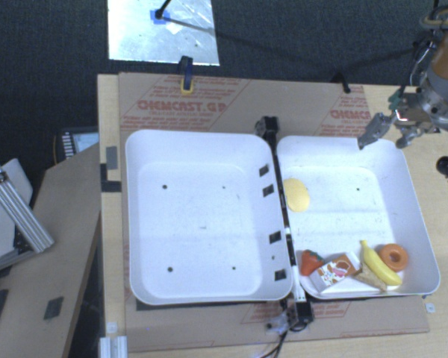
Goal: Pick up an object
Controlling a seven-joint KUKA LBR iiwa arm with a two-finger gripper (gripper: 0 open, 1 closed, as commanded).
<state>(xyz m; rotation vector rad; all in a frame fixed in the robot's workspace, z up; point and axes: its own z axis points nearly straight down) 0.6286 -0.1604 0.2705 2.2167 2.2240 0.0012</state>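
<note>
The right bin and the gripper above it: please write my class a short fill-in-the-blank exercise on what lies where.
1. The banana lies in the ____ bin.
2. The pale yellow round object lies close to that bin's ____ wall.
3. The gripper, with nothing between its fingers, hovers over the bin's far ____ corner.
4. The orange ring lies just ____ of the banana.

Missing words: right; left; right; right

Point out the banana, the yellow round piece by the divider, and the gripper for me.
banana (378, 264): camera view, middle of its curved yellow body.
yellow round piece (296, 195): camera view, centre of its top face.
gripper (387, 132): camera view, midway between its fingertips.
</note>
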